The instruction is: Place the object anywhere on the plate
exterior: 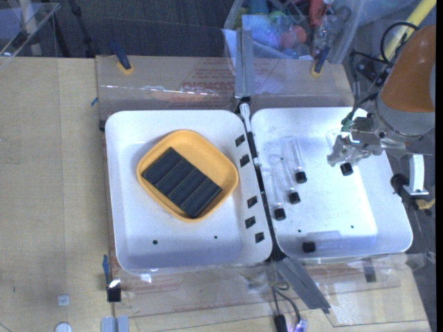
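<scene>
A dark, ribbed, slab-like object (184, 180) is seen lying flat inside the yellow plate (220, 163), turned at a slant to the plate's sides and covering most of its floor. The plate itself rests in the left bin (131, 244), roughly in the middle of it. Judged from this alone, the placement appears already to be made, since the object sits wholly within the plate's rim.

The pincer (348, 154) is found well apart from the plate, over the upper right part of the right bin (387, 241), with nothing visible between its fingers; whether it is open or closed cannot be told from this view. The grey arm with its orange band (412, 75) reaches in from the right behind it.

If the step in hand is the withdrawal, it would best be done by keeping the arm high and clear of the divider between the 2 bins, so that neither the plate nor the object is nudged. The object should be left untouched, as any further contact risks sliding it over the low rim.

In the right bin several clear tube-like items with dark caps (296, 175) are scattered near its left side; their exact kind cannot be made out. Behind the bins, on the counter (48, 185), a clear tub of mixed coloured items (297, 9) is seen.
</scene>
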